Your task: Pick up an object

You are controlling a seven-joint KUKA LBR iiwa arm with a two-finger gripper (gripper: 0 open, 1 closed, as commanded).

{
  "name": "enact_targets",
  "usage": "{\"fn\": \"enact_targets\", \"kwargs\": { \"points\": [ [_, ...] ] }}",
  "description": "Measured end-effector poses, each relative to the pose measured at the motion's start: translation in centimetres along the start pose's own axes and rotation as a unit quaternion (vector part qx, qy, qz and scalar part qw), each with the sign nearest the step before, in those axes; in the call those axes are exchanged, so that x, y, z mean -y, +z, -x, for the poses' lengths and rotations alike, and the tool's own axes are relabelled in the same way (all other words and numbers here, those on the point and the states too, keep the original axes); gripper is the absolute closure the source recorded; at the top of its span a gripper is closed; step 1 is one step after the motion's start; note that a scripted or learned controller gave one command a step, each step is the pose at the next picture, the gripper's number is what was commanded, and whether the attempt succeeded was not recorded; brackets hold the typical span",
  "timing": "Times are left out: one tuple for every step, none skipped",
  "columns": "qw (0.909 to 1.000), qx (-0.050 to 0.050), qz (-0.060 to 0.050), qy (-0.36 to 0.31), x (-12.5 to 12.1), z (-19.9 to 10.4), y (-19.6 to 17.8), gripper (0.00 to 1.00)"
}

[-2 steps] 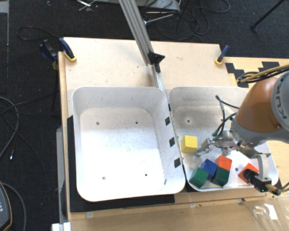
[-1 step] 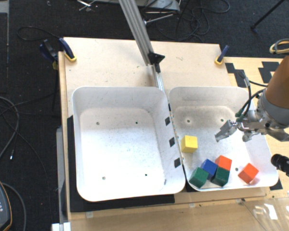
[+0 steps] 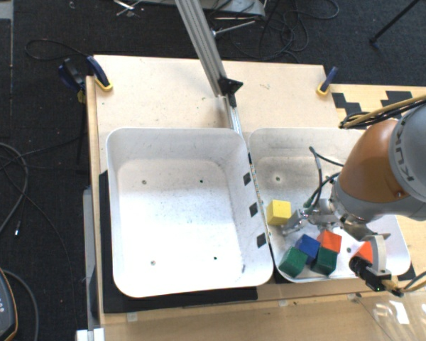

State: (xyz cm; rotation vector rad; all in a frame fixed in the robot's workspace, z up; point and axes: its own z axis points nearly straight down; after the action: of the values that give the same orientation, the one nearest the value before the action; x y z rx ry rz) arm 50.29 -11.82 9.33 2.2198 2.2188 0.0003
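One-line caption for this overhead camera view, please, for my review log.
KUKA arm's gripper reaches down into the right bin beside a yellow cube, near blue, green and orange blocks.

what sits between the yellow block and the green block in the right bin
In the camera view, the fingers lie between the yellow block and the green block.

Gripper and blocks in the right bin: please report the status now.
Gripper low in right bin, beside yellow block; nothing seen held. Blue block, two green blocks and orange block clustered close by.
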Motion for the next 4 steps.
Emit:
{"fn": "enact_targets", "kwargs": {
  "points": [
    [1.0,-0.001,0.0,0.0,0.0,0.0,-0.3,0.0],
    [1.0,0.0,0.003,-0.002,0.6,-2.2,-10.6,0.0],
    [1.0,0.0,0.003,0.0,-5.2,1.0,-1.7,0.0],
    [1.0,0.0,0.001,0.001,-1.0,-1.5,-0.3,0.0]
  ]
}}
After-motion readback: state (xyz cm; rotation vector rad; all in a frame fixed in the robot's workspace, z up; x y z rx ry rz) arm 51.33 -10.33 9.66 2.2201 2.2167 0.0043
